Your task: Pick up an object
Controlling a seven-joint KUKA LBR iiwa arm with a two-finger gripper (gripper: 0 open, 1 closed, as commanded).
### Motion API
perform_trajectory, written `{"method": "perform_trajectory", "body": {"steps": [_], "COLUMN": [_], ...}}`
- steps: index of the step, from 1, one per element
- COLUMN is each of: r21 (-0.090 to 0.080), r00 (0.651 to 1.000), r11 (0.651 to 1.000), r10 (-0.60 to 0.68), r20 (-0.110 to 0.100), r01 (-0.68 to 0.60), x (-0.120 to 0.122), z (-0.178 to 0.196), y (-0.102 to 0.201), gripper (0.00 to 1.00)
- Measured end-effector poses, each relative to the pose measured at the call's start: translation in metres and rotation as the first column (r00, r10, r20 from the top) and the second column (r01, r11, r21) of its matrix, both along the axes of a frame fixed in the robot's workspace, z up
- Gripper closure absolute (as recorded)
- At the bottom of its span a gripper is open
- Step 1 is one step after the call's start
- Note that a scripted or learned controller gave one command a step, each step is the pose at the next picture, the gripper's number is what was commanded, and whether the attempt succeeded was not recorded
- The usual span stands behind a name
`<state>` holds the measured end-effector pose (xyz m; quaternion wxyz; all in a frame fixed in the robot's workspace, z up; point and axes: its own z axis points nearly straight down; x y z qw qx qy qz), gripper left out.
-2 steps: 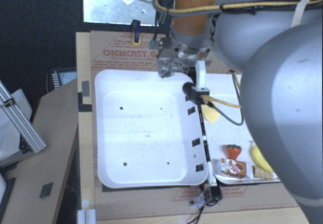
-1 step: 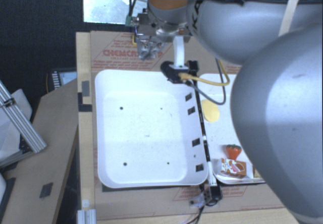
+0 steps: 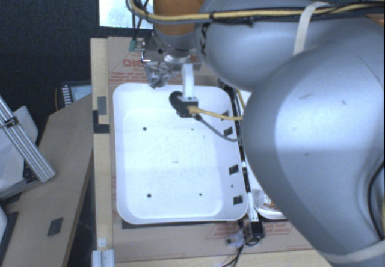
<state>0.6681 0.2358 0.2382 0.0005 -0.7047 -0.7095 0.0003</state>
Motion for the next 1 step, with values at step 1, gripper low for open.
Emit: {"method": "perform_trajectory", "body": {"steps": [1], "r21": [-0.003], "r00": [1.000], "r11": [1.000], "r10": [-0.012], "r20": [-0.004], "r01": [0.012], "x": [-0.0001], "z": [-0.0910], "y": [-0.0956], "gripper": [1.00]}}
